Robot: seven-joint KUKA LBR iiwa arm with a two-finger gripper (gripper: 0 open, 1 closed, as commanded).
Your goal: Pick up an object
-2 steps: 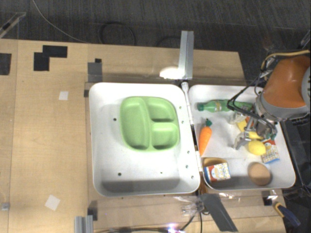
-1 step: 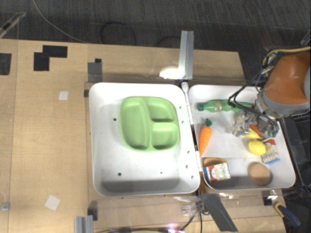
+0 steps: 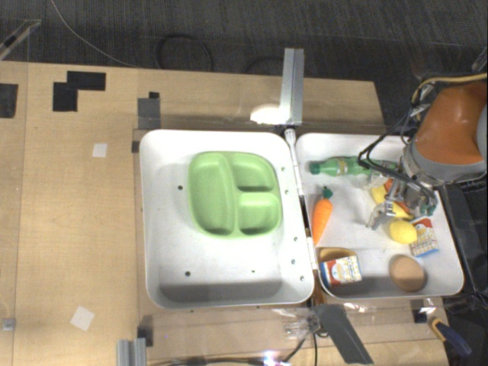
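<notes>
The right bin holds several objects. A green bottle lies along its far wall and an orange carrot lies by its left wall. A yellow lemon sits right of middle, with a second yellow piece just beyond it. My gripper hangs low over the bin between those two yellow things, tilted down to the left. It looks open, with nothing between its fingers. The wrist hides part of what lies under it.
A small carton and a brown round object rest at the right bin's near wall, and a printed packet lies beside the lemon. The left bin holds a green divided tray. A metal post stands behind the bins.
</notes>
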